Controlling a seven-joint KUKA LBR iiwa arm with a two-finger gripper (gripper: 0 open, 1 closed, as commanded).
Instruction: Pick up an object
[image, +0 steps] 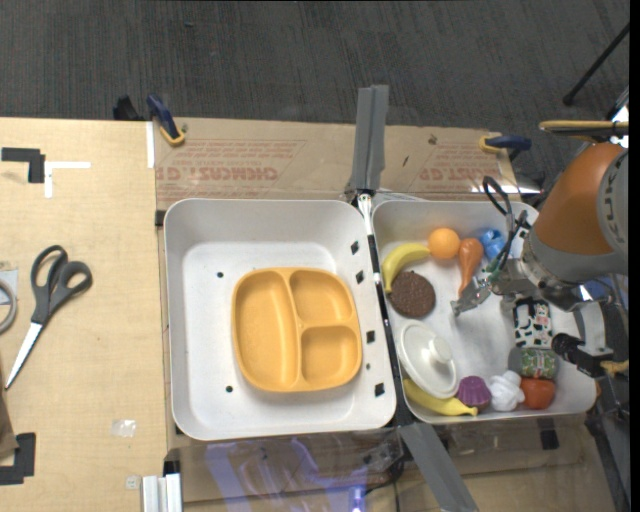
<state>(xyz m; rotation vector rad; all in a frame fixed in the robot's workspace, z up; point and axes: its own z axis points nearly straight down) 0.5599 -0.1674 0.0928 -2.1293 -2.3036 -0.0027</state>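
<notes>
The right bin (455, 209) holds several toy foods. A yellow banana (398, 262) lies beside an orange ball (444, 243), an orange carrot-like piece (468, 260) and a small blue piece (492, 243). A brown round cookie (411, 293) sits below the banana. My gripper (472, 297) hangs low over the middle of this bin, just under the carrot-like piece and right of the cookie. Nothing shows clearly held in it. The grey arm with its orange band (582, 200) reaches in from the right.
A white bowl (430, 358), a second banana (440, 402), a purple piece (473, 391), a white piece (505, 390), a red piece (538, 392) and a black-and-white item (532, 322) crowd the right bin's front. The left bin (190, 300) carries a yellow divided plate (297, 328). Scissors (45, 300) lie at far left.
</notes>
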